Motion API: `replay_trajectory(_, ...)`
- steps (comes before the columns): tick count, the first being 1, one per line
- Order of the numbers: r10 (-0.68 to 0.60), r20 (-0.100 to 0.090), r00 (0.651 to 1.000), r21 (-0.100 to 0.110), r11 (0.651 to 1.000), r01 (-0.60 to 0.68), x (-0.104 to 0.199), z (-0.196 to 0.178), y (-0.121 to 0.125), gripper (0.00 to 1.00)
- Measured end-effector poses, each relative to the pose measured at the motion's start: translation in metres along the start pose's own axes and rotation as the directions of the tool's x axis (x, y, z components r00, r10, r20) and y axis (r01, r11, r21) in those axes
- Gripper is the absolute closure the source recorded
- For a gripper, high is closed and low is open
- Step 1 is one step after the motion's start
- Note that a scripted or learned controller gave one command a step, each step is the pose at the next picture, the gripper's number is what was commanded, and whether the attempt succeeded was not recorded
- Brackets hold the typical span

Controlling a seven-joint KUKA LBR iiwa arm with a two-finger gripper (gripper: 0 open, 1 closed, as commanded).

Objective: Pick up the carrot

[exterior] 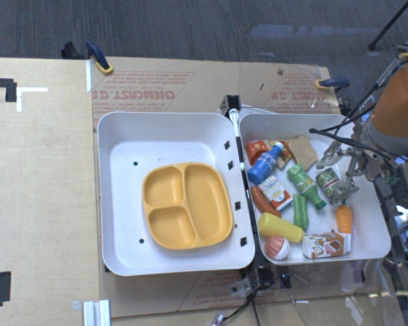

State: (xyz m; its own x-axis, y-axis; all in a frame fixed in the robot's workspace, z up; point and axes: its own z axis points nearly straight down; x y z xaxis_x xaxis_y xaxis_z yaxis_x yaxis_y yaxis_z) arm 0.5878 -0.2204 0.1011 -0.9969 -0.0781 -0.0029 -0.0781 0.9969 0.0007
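The two-finger metal gripper (341,172) is seen spread wide and empty just above the small orange carrot (344,219) near the right bin's wall, where the neighbouring green-labelled can (328,182) could be caught instead.

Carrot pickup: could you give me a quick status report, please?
Hand above right bin, over a green packet. Carrot lying free just below it. Milk carton beside carrot.
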Motion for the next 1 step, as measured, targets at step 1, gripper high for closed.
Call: replay_trajectory(1,-0.386,0.020,0.922,0.007,0.923,0.386,0.0282,0.0020,0.0061,0.00)
